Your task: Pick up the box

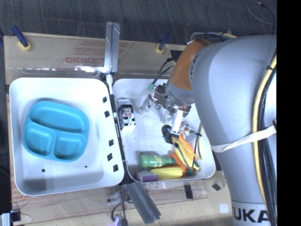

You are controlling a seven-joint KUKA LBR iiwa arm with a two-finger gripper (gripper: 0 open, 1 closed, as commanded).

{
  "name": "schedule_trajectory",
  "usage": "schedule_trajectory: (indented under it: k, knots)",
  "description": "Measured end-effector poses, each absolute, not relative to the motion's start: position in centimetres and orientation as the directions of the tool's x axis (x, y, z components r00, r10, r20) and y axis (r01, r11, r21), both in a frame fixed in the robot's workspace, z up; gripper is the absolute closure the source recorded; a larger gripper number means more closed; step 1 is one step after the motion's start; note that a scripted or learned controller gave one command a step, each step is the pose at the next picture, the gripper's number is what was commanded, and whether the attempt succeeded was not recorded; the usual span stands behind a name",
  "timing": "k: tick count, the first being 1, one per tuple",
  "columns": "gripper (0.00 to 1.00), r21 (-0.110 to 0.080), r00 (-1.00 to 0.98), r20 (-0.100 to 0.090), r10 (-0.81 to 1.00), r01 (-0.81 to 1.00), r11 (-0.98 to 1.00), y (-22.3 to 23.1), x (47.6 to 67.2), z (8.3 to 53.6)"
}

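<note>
Jaws of the gripper [148, 102] stand apart with nothing between them, at the upper middle of the right bin [143, 138]. The black-and-white box [126, 116] lies just left of them by the bin's left wall. A green bottle [155, 161] lies lower down.

two white bins [61, 175], one blue tray [56, 130], one box [126, 117] left of the claw [157, 101], one green bottle [155, 161], one corn cob [167, 173], one purple block [146, 176]

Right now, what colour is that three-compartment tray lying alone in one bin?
Bright blue all over; the divided tray shows best in the overhead camera view.
</note>
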State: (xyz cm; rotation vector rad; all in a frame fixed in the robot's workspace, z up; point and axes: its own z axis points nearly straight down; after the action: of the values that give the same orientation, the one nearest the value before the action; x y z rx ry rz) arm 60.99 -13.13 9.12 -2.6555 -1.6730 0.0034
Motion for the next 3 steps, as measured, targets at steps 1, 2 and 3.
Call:
schedule_trajectory:
  k: [1, 2, 3]
  knots:
    - [0.00, -0.006, 0.430, -0.001, 0.903, 0.903, -0.430, -16.4, 53.0, 9.1]
    - [0.00, -0.003, 0.627, -0.001, 0.779, 0.779, -0.627, -10.8, 65.1, 21.9]
    - [0.00, -0.003, 0.679, 0.000, 0.734, 0.734, -0.679, -17.1, 57.6, 34.2]
